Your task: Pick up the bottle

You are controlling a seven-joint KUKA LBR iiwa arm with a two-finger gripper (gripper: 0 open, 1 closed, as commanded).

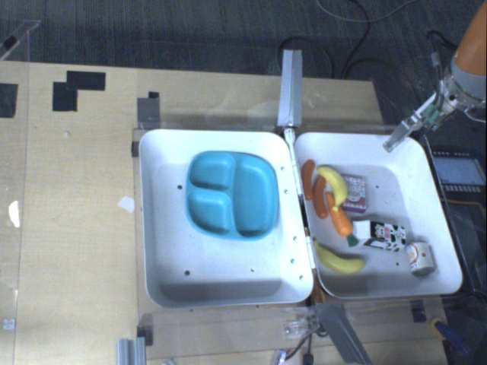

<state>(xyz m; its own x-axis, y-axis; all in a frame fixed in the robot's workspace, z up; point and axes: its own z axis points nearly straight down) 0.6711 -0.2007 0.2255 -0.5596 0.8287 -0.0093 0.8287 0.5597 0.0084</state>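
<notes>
The bottle, white with black cow-like patches, lies on its side in the lower right part of the right bin. My gripper hangs over that bin's far edge, at the upper right. It is well apart from the bottle, which lies nearer the camera. Nothing shows at the gripper's tip.
The right bin also holds two yellow bananas, a red sausage, an orange carrot, a purple box and a small white can just right of the bottle. A blue divided plate sits in the left bin.
</notes>
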